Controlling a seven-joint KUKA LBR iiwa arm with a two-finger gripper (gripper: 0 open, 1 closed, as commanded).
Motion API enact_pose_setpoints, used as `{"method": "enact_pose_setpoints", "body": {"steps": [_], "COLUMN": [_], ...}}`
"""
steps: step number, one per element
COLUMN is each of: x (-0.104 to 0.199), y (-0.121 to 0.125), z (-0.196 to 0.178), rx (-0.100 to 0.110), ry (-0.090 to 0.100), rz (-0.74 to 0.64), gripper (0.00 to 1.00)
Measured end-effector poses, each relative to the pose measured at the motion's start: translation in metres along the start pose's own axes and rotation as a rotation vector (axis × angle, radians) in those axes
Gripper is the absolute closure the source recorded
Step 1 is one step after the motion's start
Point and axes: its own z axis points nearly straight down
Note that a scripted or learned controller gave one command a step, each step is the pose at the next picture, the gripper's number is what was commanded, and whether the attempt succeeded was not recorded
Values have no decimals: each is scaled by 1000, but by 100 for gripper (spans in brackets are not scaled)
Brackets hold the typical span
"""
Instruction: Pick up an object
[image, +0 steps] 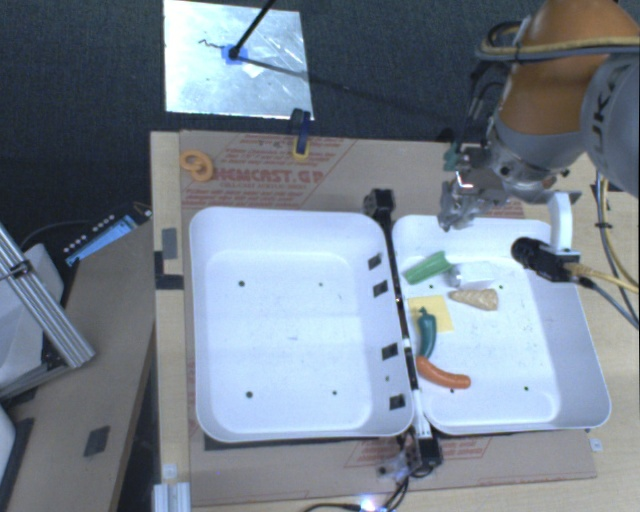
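Observation:
The right bin holds several small things. A green block lies near its upper left, with a small grey-white piece beside it. A tan wedge rests toward the middle. A yellow square sits under a dark green pepper-like piece, and an orange sausage shape lies below them. My gripper hangs above the bin's far edge, up and right of the green block, with nothing seen between its fingers.
The left bin stands next to the right one, joined by a black hinge strip. Cardboard lies under both bins. A yellow clamp and an orange ring sit at the back. Aluminium rails stand at far left.

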Motion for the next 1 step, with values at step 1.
{"method": "enact_pose_setpoints", "body": {"steps": [1], "x": [-2], "y": [18], "z": [-108], "rx": [-28], "ry": [-2], "rz": [-3], "gripper": [100]}}
